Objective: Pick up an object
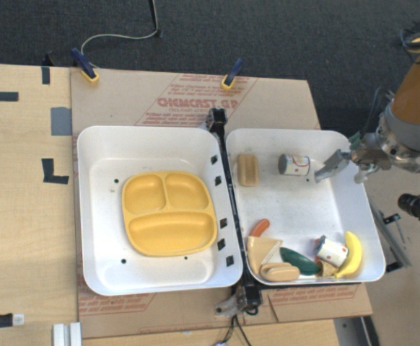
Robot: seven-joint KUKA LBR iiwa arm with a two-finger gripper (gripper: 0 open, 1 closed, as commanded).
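Reaching from the right, arm (409, 114) over right bin (354, 193) rim, fingers (343, 166) spread, holding nothing.

The arm (412, 107) is cut off at the frame's three o'clock edge, only its orange band and wrist showing. The tool (347, 166) is too small and dim to read. At five o'clock in the right bin (296, 207), piled objects overlap: a green piece (296, 259) lies partly hidden under its neighbours.
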